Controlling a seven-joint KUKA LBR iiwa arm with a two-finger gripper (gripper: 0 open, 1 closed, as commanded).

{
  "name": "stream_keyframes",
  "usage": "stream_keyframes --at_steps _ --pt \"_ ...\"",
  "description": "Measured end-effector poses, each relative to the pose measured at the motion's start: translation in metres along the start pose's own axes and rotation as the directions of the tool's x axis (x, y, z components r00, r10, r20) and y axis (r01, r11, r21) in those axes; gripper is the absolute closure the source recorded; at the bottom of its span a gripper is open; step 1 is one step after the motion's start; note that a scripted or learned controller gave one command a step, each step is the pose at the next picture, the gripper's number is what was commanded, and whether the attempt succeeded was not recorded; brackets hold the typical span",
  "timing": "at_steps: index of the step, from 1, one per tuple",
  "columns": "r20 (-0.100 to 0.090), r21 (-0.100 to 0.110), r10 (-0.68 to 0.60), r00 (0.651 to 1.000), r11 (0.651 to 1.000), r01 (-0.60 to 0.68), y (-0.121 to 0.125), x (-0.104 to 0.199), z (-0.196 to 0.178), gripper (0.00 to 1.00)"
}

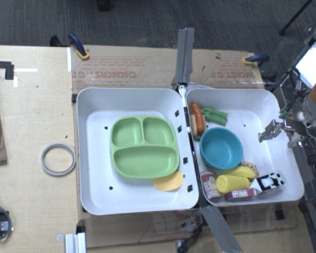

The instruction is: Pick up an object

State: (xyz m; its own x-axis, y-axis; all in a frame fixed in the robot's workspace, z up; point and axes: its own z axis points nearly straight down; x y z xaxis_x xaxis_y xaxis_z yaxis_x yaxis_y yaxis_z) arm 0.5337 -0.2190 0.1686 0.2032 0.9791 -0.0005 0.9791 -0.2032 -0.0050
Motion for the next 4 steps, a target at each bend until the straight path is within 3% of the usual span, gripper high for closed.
stream_keyframes --at_steps 1,2,3,4 --pt "0.001 -0.002 -0.191 0.982 0.982 0.191 0.05 0.07 0.055 0.0" --pt "0.003 -0.009 -0.322 0.947 0.947 0.322 -0.071 0.075 0.075 0.0" --pt "0.002 -0.003 -0.553 0.833 0.833 0.553 -0.02 0.057 0.06 0.0" --pt "0.003 -0.004 -0.615 0.788 0.788 0.615 0.024 0.082 0.028 0.0"
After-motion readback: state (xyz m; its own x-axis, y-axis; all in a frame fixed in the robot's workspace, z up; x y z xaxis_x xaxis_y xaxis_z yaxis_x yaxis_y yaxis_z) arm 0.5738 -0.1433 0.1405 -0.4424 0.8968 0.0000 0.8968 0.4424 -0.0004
